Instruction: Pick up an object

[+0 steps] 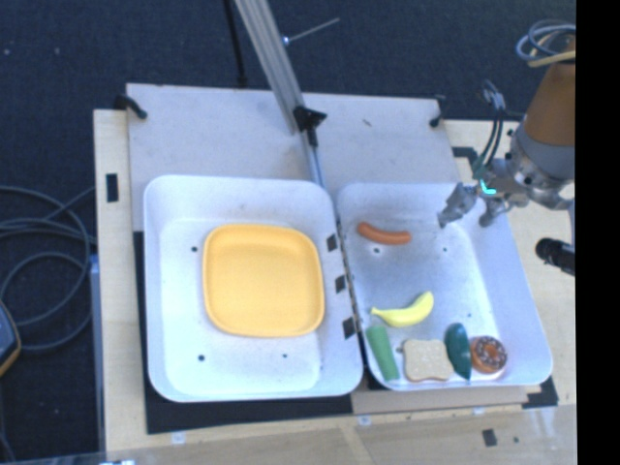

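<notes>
The hand [470, 204] is being held open and empty above the right bin's [513, 289] far corner; the sausage [384, 232], lying apart near the divider, is being judged the cleanest pick, straddled crosswise.

The bench [116, 260] holds two white bins — left bin [165, 211] at 9 o'clock, right bin [513, 298] at 3.
</notes>
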`<act>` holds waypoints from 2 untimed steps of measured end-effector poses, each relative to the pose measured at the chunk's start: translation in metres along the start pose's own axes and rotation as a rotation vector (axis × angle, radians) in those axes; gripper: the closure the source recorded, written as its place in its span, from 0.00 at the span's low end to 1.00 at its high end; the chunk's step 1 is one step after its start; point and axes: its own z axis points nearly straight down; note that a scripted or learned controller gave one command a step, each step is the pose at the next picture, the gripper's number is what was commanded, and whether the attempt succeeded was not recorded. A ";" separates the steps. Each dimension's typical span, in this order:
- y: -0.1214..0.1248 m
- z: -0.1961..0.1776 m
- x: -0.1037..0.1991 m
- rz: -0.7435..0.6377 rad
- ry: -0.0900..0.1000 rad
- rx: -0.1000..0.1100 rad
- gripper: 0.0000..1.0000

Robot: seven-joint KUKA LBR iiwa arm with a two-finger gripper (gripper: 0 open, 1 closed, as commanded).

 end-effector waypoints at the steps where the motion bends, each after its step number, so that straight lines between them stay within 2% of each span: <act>1: 0.000 0.000 0.000 0.000 0.000 0.000 0.00; 2: 0.009 0.052 -0.002 0.000 0.000 0.004 0.00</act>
